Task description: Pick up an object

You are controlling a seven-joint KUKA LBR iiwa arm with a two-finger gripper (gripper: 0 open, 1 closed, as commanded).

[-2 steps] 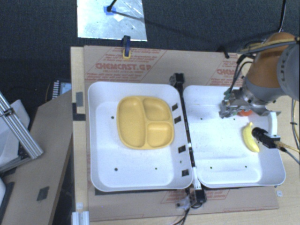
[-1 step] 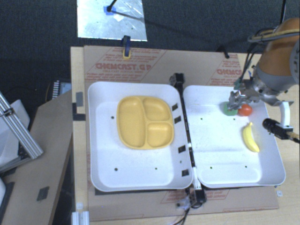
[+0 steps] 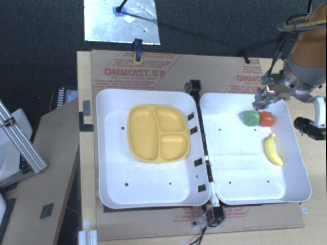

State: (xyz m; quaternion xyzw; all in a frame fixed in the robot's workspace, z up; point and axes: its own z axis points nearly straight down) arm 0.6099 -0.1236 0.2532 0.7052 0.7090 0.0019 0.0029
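A green round object (image 3: pixel 250 118) and an orange-red one (image 3: pixel 267 119) lie touching each other near the far edge of the right bin (image 3: pixel 245 188). A yellow banana (image 3: pixel 273 150) lies closer to the bin's right wall. My gripper (image 3: pixel 263 99) hangs just above and behind the green and orange objects, at the bin's far right corner, with nothing seen between its fingers.
The left bin (image 3: pixel 112 188) holds a yellow divided plate (image 3: pixel 157 132). A black divider with clips (image 3: pixel 200 137) runs between the bins. A black clamp (image 3: pixel 309 126) sticks out past the right bin's wall. The arm's grey and orange body (image 3: pixel 309 45) stands at the upper right.
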